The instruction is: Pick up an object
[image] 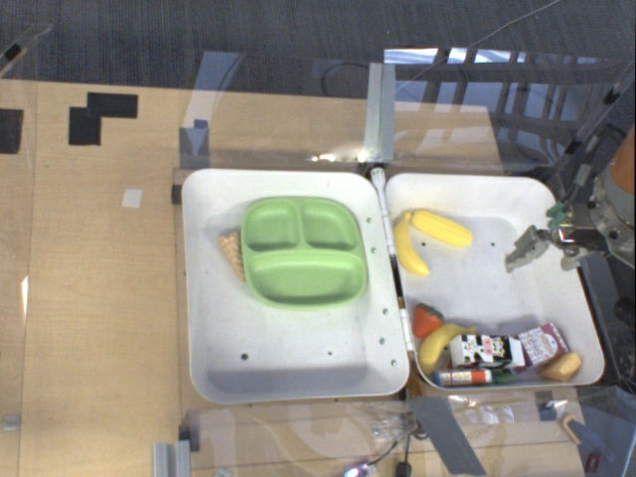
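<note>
Tray (302, 249) in left bin (204, 296); bananas (429, 235), perhaps cartons (487, 350), in right bin (497, 192).

Green tray (301, 251) in left bin (214, 356); bananas (429, 237) in right bin (497, 192).

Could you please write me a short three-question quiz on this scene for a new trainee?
1. True or false: the green tray lies in the right bin.
2. Which lies nearest the end effector? A) the corn B) the tray C) the carton
3. Fill in: the cracker pokes out from under the tray's ____ edge in the picture.

Key
1. False: it lies in the left bin.
2. A
3. left
</note>
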